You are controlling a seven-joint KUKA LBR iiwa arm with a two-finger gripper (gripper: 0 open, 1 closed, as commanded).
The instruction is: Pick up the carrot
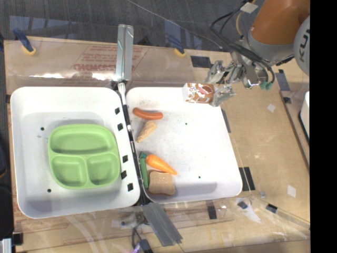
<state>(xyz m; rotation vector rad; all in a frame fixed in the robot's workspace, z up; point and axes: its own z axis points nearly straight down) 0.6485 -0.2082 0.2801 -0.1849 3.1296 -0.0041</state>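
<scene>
Robot test bench, laboratory setting.

The bench (263, 141) is a bare board surface under clear plastic sheeting, marked with black tape patches. Two white bins sit on it: left bin (26, 141) and right bin (210, 141), joined by clips along their shared edge. A grey arm (279, 20) with an orange band and exposed cabling stands above the bench's right rear. Dark carpet (63, 4) lies beyond the bench's far edge.

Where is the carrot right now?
The carrot lies in the right bin, near its lower left corner in the camera view, just above a slice of bread and below a bread roll.
</scene>
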